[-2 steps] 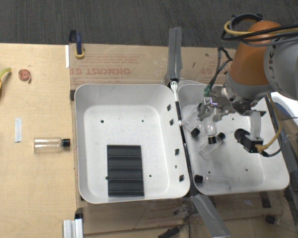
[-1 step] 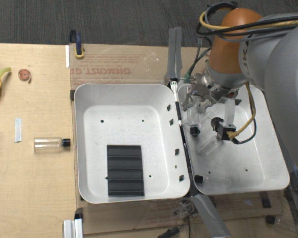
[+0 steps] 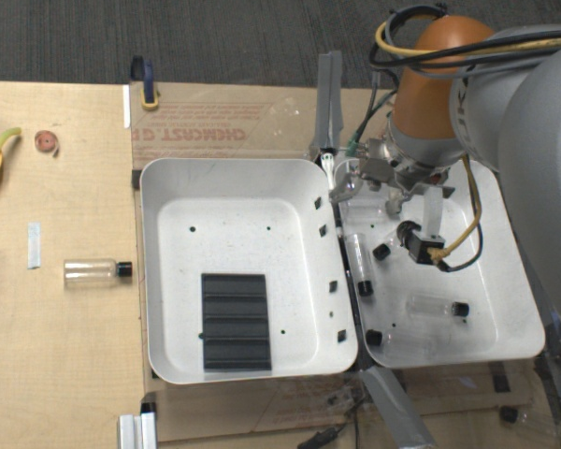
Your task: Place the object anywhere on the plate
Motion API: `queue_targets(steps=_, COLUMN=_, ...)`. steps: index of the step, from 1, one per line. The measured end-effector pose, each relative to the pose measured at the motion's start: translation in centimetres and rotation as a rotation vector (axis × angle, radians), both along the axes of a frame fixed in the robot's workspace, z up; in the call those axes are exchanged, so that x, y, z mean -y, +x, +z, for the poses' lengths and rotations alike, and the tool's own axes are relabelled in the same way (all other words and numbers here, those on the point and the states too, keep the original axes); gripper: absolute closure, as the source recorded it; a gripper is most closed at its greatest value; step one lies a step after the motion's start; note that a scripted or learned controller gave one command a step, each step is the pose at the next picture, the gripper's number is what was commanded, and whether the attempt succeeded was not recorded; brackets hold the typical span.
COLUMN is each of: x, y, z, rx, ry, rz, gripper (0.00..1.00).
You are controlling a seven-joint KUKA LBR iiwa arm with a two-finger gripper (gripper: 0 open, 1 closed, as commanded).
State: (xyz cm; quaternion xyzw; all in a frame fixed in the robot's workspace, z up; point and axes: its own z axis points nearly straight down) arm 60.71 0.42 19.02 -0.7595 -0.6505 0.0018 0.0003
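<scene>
My arm [image 3: 505,110] reaches in over the right bin [image 3: 505,340], and my end effector [image 3: 407,215] hangs low above that bin's far half, near the wall it shares with the left bin [image 3: 164,279]. From this angle my wrist hides the tips, so I cannot tell how far it is open or whether anything is in it.

In the right bin a clear vial with a black cap [image 3: 439,308] lies on its side toward the near right corner. Another clear tube with a dark cap [image 3: 357,265] lies along the left wall. A small black piece [image 3: 381,250] sits just beside my end effector, and another black piece [image 3: 373,339] sits near the near left corner.

In the left bin a dark ribbed plate [image 3: 235,322] lies flat against the near wall.

On the counter [image 3: 65,344], left of the bins, a clear bottle with a black cap [image 3: 97,270] lies on its side.
</scene>
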Motion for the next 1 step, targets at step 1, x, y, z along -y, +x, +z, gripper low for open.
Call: queue_targets(steps=1, x=6.15, y=5.12, z=0.04, rx=0.000, ry=0.000, rz=0.084, gripper=0.00)
